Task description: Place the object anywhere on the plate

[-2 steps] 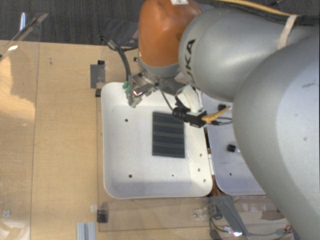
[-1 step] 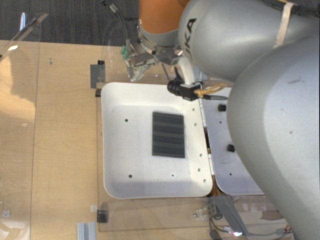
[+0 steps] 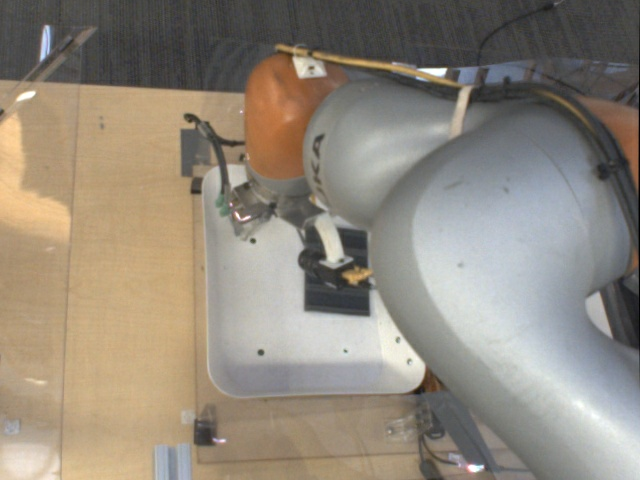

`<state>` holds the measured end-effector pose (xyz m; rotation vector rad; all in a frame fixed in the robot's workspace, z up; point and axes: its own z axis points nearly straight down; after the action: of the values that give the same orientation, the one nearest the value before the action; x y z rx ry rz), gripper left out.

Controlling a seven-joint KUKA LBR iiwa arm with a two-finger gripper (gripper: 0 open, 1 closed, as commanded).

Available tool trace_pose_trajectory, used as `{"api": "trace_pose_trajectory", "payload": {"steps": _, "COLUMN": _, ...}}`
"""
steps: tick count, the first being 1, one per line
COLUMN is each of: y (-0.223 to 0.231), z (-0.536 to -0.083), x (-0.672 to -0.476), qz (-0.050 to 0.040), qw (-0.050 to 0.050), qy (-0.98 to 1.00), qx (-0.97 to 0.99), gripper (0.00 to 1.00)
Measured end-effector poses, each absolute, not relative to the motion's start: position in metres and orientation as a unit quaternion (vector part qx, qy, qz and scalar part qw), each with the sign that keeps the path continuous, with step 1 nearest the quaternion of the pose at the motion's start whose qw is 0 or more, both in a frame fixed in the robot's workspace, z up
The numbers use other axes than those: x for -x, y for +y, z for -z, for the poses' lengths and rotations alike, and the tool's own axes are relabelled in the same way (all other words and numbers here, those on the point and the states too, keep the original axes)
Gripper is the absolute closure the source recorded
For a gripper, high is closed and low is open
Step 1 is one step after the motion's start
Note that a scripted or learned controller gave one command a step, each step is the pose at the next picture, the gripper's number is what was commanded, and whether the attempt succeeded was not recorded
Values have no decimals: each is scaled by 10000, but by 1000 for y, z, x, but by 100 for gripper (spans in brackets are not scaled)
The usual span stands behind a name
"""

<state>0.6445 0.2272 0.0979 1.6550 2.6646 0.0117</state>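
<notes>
My gripper [image 3: 242, 216] hangs low over the upper left corner of the white bin [image 3: 290, 368], below the orange band [image 3: 275, 118] of the wrist. A small green thing [image 3: 220, 205] shows right beside the gripper's left side, close to the bin's left rim. Whether it is held or lies on the bin floor is unclear. The large grey arm [image 3: 480, 248] hides everything to the right of this bin, and no plate is in sight.
Bare wooden bench [image 3: 100, 268] stretches to the left of the bin. A dark bracket with a cable [image 3: 195, 148] sits at the bin's upper left corner. A small clamp [image 3: 205, 431] stands below its lower left corner.
</notes>
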Motion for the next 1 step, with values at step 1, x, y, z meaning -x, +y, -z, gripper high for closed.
{"api": "trace_pose_trajectory", "payload": {"steps": 1, "y": 223, "z": -92, "x": -586, "qz": -78, "qw": 32, "qy": 7558, "qx": -6548, "gripper": 100}}
